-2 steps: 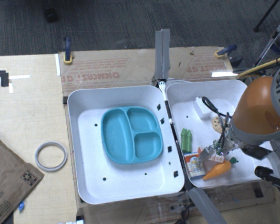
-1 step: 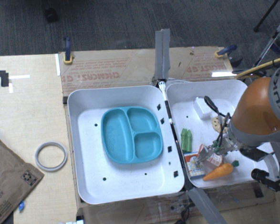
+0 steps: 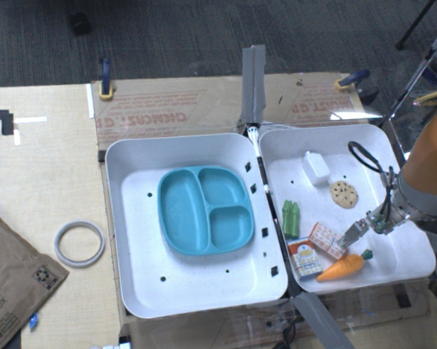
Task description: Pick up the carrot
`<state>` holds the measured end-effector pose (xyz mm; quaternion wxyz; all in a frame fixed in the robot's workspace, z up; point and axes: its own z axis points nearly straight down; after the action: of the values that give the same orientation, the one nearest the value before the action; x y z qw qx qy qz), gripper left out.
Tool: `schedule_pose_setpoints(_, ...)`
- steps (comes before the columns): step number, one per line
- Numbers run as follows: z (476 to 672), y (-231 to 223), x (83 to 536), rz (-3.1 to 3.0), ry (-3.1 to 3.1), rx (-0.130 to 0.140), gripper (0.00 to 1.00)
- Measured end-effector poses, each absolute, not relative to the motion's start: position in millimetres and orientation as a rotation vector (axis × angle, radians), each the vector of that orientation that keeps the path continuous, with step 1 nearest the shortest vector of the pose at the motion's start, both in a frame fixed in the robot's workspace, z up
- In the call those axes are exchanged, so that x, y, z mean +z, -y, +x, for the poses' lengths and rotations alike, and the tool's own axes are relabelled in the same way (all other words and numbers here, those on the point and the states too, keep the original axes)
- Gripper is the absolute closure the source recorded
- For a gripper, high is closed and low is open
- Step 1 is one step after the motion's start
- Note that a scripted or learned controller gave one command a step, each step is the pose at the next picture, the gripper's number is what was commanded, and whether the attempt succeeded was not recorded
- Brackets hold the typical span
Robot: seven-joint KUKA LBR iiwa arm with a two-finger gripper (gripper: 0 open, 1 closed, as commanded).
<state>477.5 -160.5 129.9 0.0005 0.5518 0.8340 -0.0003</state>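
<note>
**Hovering just above the carrot in the right bin**

Reaching in from the right, your arm (image 3: 428, 178) has its pincer (image 3: 355, 233) low over the right bin (image 3: 416, 272), near the front edge. You cannot tell from this angle whether the pincer is apart or together; its tip is small and grey against the bin floor, and nothing shows clamped in it.

The carrot (image 3: 341, 267) lies just below the pincer, toward the front wall, orange body pointing left and green stub to the right. It rests flat on the bin floor, close to the tip but apart from it.

Just left of the pincer you have a small red-patterned packet (image 3: 327, 238), and below that a second carton with a red label (image 3: 305, 259), touching the carrot's left end. Further left stands a green item (image 3: 290, 219). Above the pincer sits a round cookie (image 3: 344, 193), and beyond it a white block (image 3: 316, 166).

Well to the left, the other bin (image 3: 132, 213) holds a teal divided plate (image 3: 205, 209).
</note>
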Motion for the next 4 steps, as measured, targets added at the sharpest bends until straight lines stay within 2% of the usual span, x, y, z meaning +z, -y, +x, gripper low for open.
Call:
schedule_pose_setpoints(1, 478.3, 124, 95, 2.054, -2.374, 0.002, 0.00)
schedule_pose_setpoints(2, 480.3, 162, 95, 2.126, -2.305, 0.008, 0.00)
schedule_pose_setpoints(3, 477.4, 123, 134, 2.310, -2.130, -0.002, 0.00)
schedule_pose_setpoints(4, 477.7, 123, 142, 2.307, -2.133, -0.005, 1.00)
